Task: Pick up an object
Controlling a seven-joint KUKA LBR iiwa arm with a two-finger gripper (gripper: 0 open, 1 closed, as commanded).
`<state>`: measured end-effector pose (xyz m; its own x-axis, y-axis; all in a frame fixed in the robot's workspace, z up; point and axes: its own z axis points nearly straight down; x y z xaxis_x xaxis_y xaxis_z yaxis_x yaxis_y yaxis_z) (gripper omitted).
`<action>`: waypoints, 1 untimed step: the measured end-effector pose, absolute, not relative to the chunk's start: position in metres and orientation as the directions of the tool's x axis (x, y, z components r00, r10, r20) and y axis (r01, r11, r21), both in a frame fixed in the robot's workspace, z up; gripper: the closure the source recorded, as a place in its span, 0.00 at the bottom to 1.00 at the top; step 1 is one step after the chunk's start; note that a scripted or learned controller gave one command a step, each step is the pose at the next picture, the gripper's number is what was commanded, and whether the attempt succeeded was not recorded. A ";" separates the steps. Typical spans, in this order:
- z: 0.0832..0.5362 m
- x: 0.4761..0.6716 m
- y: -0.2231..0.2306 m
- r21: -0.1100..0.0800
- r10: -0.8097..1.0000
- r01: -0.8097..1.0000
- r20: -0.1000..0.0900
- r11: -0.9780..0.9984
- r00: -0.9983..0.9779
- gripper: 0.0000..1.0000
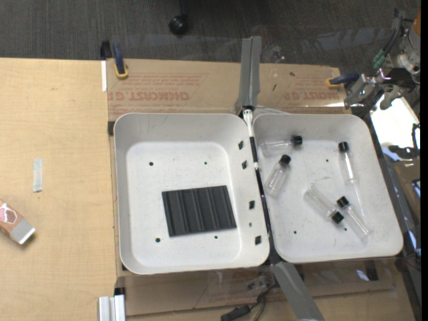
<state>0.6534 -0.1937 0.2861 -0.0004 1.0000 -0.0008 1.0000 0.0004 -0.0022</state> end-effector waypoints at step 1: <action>0.359 0.659 -0.223 0.001 0.956 0.956 -0.003 0.292 -0.292 0.00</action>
